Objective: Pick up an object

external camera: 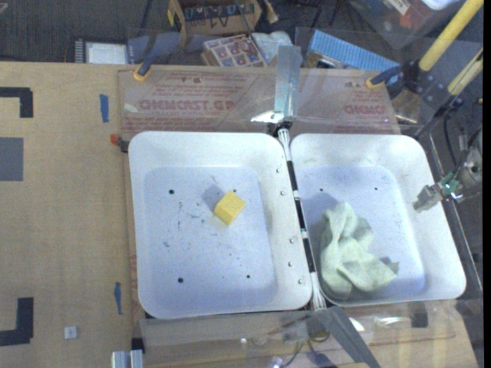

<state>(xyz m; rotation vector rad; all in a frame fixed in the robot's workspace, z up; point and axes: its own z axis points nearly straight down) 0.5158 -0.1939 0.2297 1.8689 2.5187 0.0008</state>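
I work in a robotics lab, not a home. My surface (61,167) is bare brown board with blue tape marks (104,107) and black corner markers (21,102). Two white bins (146,228) sit clamped under a clear plastic shield (230,98). Cables (153,6), boxes (349,52) and clutter crowd behind it.

Yellow block (229,208): small cube, sits turned at a slant on floor of left bin (146,205), approx. centre, slightly toward top.
Cloth (349,250): pale green-white, crumpled in a heap, lower-middle of right bin (437,228), near its front wall.
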